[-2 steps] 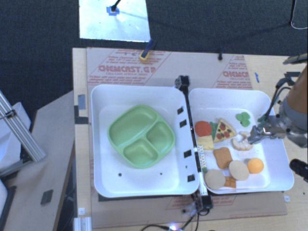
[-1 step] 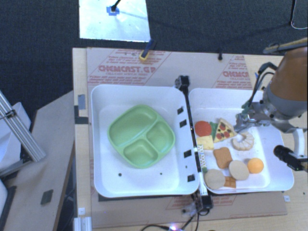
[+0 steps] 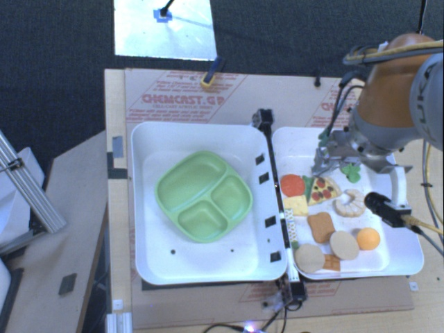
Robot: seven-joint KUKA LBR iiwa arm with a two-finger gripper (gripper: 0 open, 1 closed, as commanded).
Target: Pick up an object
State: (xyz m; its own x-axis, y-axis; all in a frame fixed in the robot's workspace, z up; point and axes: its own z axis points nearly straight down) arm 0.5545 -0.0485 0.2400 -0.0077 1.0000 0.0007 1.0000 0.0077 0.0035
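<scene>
Tabletop [image 3: 173, 92] bearing two shallow white bins side by side, seen from above at a slant. The left bin [image 3: 149, 255] carries a green divided plate [image 3: 203, 195] near its middle. The right bin [image 3: 409, 259] carries the toy food from which one piece is to be picked. The arm [image 3: 399, 89] reaches in over the far right corner of the right bin, its jaws [image 3: 333, 159] hanging above the far part of that bin, close to its left wall; whether they stand wide or narrow cannot be told from this angle, and nothing is seen between them.

Candidate pieces, largest to smallest: a pizza slice [image 3: 321, 190] just on the near side of the jaws, its long axis running from the bin's left wall toward its right wall; a yellow cheese slab [image 3: 297, 205] touching the pizza slice; a brown toast piece [image 3: 320, 225]; a tan round biscuit [image 3: 309, 257] at the near left corner; a second round biscuit [image 3: 343, 245]; a red tomato slice [image 3: 292, 184] beside the left wall; a pale ring-shaped piece [image 3: 350, 204]; an orange ball [image 3: 368, 238].

Governing relation: the pizza slice and tomato slice lie nearest, slightly toward the near edge from the jaws, so a short shift that way and a descent would probably reach either
</scene>
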